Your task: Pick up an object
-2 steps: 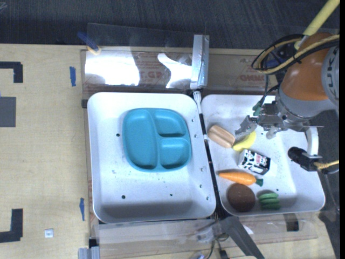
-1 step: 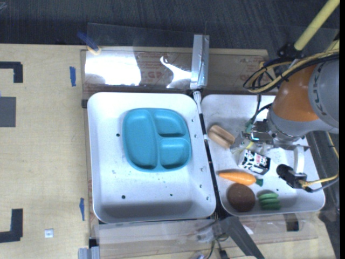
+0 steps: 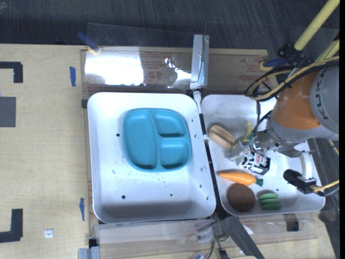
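While the two-finger gripper (image 3: pixel 252 154) hangs over the middle of the shallow white right bin (image 3: pixel 226 106), you see four loose things near it, any of which could be picked up. A tan, bread-like roll (image 3: pixel 221 136) lies just to the gripper's left, close to the bin's left wall. An orange carrot-shaped toy (image 3: pixel 236 177) lies just below the gripper, stretched across the bin towards its left wall. Below the carrot, against the bin's near edge, sits a brown round ball-like thing (image 3: pixel 241 197). Just to the right of it, along the same edge, is a small green ribbed piece (image 3: pixel 268 200).

You cannot tell from this angle whether the gripper is spread or closed, and nothing can be seen held in it. The grey arm with its orange band (image 3: pixel 302 107) reaches in over the bin's right edge.

A shallow white left bin (image 3: pixel 102 161) sits alongside, their walls touching. In its middle, nearer the far edge, lies a blue plastic plate with three compartments (image 3: pixel 157 139). Both bins rest on the pale wooden bench (image 3: pixel 43 144).
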